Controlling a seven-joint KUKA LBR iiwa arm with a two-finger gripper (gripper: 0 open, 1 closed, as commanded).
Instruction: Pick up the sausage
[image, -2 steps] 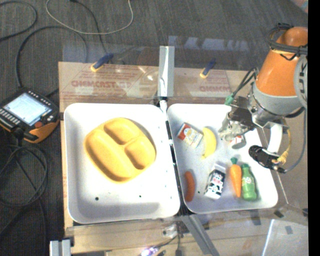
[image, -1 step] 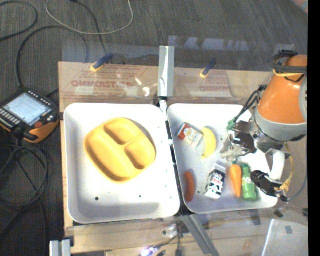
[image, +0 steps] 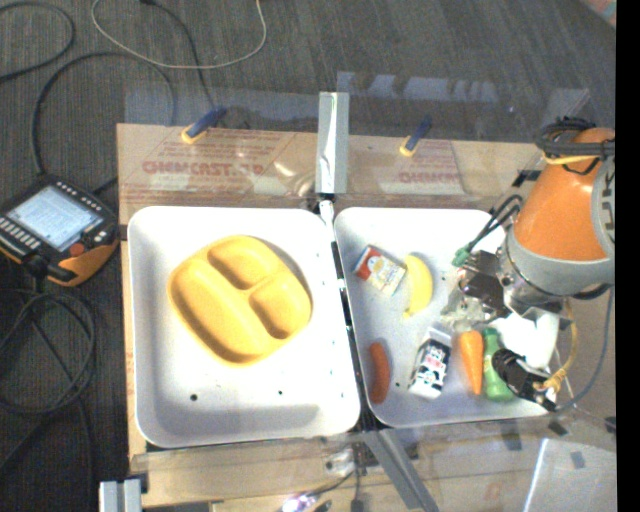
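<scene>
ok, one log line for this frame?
task: pick up sausage | sausage: lying in right bin, near left wall, untouched | gripper: over bin's right side, above carrot | state: not grasped

Sausage (image: 380, 370): small, reddish-brown, lying flat, lengthwise near the left wall of the right bin (image: 352, 300), front corner.

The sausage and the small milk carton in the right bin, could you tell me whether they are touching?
Apart. The camera view shows a strip of bare white bin floor between the sausage and the milk carton, which lies to its right.
</scene>
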